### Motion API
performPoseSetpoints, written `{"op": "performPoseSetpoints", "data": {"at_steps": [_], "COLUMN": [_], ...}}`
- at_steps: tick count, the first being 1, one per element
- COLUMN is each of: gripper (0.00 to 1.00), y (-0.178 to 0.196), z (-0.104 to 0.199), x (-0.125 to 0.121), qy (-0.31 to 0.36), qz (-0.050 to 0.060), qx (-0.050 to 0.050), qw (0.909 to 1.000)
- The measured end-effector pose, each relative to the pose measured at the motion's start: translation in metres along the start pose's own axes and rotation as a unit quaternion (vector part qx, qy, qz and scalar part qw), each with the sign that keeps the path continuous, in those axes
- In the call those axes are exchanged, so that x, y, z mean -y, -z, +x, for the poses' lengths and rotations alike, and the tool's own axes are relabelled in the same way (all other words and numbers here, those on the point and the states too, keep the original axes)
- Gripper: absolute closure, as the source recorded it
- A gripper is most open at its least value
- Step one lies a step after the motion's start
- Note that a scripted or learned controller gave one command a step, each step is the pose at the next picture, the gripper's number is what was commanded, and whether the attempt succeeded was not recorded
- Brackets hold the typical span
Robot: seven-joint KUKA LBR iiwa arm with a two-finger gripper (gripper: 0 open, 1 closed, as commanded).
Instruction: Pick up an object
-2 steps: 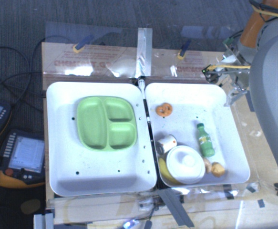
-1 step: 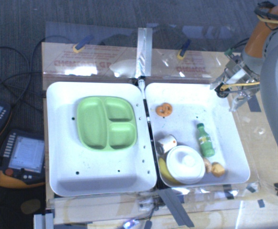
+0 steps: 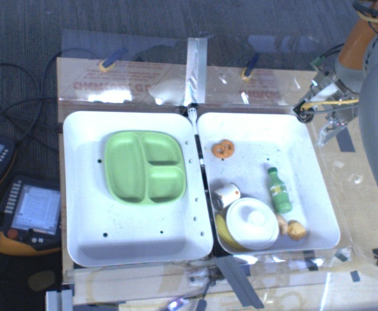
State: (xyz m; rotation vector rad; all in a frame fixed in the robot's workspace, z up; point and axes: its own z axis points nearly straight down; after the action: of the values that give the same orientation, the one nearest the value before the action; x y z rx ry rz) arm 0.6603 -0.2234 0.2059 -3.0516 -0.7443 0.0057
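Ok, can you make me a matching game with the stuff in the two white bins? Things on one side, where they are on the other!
Things:
1. green divided plastic plate
2. small orange ring-shaped snack toy
3. green plastic bottle
4. round white bowl

Places:
A. right bin, bottom of the picture
B. left bin, middle
C. right bin, top, near the divider
D. right bin, lying flat, right of middle

Pairs: 1-B, 2-C, 3-D, 4-A

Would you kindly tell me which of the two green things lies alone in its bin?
The green divided plate, alone in the left bin; the green bottle shares the right bin with a white bowl and other items.
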Motion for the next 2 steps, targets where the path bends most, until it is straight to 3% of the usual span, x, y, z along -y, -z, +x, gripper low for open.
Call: {"op": "performPoseSetpoints", "data": {"at_steps": [1,2], "gripper": [0.0,0.0], "y": [-0.08,0.02], "z": [-0.013,0.01], "x": [0.011,0.016], "qy": [-0.071,0.001], "qz": [0.001,0.0], "qx": [-0.001,0.0], "qw": [0.9975,1.0]}}
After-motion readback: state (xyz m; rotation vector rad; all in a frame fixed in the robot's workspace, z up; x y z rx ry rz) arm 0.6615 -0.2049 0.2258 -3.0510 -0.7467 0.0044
